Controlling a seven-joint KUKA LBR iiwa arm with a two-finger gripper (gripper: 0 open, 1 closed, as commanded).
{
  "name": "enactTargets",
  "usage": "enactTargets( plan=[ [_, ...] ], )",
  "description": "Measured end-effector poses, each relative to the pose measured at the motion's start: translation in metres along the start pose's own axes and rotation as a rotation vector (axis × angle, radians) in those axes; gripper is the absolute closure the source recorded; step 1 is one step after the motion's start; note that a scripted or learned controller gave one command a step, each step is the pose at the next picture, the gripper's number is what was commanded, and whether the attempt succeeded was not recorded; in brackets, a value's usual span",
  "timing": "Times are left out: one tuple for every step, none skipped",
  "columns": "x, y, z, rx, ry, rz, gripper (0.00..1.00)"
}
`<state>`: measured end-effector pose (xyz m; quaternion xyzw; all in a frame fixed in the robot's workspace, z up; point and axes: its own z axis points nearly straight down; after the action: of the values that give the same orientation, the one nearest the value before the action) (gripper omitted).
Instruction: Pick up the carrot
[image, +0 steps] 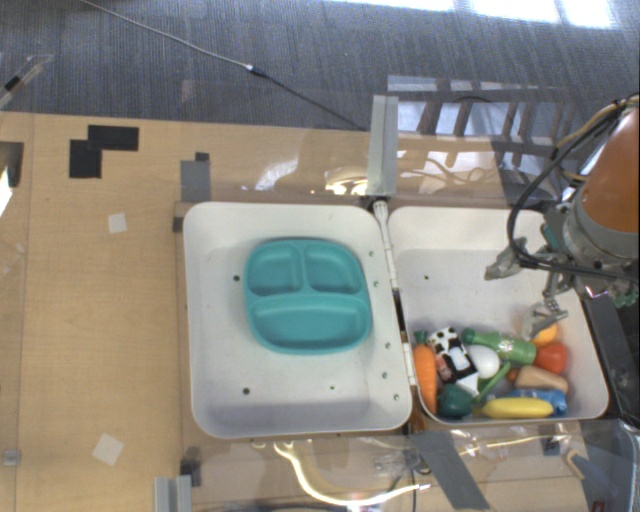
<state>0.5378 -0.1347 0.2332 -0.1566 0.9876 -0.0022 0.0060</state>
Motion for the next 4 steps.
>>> enactTargets(
  plan=[
    [-0.012, -0.002, -0.087, 0.002, -0.006, 0.104, 0.0],
    [0.034, -0.038, -0.035, -0.002, 0.004, -0.131, 0.0],
    [0.025, -0.066, 0.072, -0.008, 0.007, -0.314, 0.0],
    [0.009, -0.065, 0.144, -0.002, -0.008, -0.475, 0.0]
  ],
)
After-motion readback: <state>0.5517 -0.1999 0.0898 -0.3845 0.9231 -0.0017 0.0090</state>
